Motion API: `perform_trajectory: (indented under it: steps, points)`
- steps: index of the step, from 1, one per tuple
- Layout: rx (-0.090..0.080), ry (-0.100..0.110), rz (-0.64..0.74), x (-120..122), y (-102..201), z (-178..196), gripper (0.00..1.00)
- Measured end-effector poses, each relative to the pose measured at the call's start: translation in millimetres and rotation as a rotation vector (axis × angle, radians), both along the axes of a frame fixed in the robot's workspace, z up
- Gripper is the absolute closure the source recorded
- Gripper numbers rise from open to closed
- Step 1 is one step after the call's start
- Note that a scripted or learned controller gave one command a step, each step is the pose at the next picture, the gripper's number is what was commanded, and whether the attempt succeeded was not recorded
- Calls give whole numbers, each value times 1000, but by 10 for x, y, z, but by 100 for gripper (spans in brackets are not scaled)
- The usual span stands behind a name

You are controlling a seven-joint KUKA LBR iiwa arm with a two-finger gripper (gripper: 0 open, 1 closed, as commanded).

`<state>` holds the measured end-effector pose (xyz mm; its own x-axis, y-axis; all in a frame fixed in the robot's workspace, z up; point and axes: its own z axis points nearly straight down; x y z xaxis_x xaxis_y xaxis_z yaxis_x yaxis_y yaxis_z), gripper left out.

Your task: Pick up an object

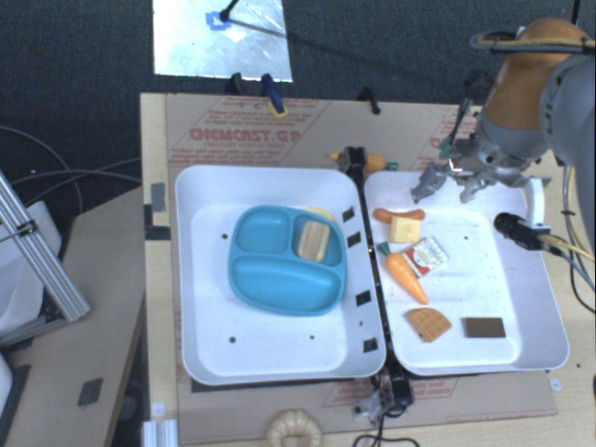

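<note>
we are seeing dark carpet (pixel 74 54) lying around the counter (pixel 279 128), a shiny metal sheet (pixel 222 26) glinting above it.

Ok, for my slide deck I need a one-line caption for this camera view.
Open pincer above the right bin's far edge, toy foods below; blue tray in left bin.

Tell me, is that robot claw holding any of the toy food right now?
No. The gripper hangs above the far edge of the right bin with nothing between its fingers; the carrot and other pieces lie in the bin.
</note>
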<state>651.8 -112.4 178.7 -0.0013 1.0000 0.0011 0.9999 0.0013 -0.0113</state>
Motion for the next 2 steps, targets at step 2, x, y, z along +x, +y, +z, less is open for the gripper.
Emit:
perform_trajectory:
  steps: [2]
  points:
    - [-2, -10, 4, 123, -36, -423, 0]
